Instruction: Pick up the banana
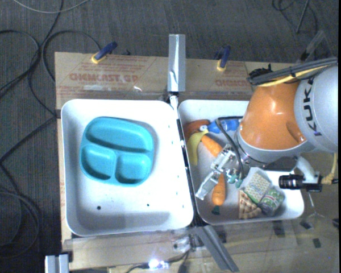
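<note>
The banana (193,147), a smooth curved yellow fruit, is seen in the right bin (295,210), lying along that bin's left wall near its far left corner. Just beside it an orange, tapered, carrot-shaped piece (210,145) is found, and behind both a reddish-brown rounded item (196,125) is partly visible, with something blue (214,128) next to it.

The gripper (211,181), a pale metallic assembly, is positioned lower in the same bin, apart from the banana. Whether its claw is open or closed cannot be told; nothing is clearly seen between its parts. Close against it a second orange carrot-like object (218,192) with a dark green tip is lying. To the right a waffle-textured tan wedge (248,203) and a crumpled printed packet (270,201) are placed.

The glossy orange band (270,121) of the arm is seen above the bin, with the grey rounded casing (324,115) beyond it.

In the left bin (74,209), of smooth white plastic with rounded corners, a turquoise compartment tray (118,150) is set, moulded with three recesses. Both bins are supported by a brown cardboard-like board (125,75), held by blue clamps (104,52).
</note>
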### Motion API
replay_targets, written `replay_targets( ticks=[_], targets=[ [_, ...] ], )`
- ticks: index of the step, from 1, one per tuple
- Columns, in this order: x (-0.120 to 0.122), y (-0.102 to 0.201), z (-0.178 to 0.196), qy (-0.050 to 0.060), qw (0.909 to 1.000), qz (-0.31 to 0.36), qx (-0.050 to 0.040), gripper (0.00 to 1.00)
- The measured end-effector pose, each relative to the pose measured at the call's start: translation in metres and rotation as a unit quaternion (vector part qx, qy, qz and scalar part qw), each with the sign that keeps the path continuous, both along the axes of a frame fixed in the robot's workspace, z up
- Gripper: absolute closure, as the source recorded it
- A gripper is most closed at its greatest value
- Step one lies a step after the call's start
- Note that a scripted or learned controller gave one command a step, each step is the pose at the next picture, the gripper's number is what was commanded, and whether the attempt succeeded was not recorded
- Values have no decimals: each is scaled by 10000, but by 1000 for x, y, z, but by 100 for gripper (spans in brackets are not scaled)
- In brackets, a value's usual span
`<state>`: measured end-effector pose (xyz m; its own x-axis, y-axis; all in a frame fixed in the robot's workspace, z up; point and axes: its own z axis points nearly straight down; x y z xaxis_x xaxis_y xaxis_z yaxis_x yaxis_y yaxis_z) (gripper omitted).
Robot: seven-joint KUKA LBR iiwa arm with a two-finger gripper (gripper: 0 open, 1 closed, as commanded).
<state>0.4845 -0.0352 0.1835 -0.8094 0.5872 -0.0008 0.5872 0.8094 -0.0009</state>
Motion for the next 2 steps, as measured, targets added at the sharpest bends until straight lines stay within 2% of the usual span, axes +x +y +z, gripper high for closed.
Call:
replay_targets(
  ticks=[1,2],
  targets=[
    [-1,67,0,6,9923,1239,5,0],
    [12,61,0,3,9920,1263,6,0]
  ],
)
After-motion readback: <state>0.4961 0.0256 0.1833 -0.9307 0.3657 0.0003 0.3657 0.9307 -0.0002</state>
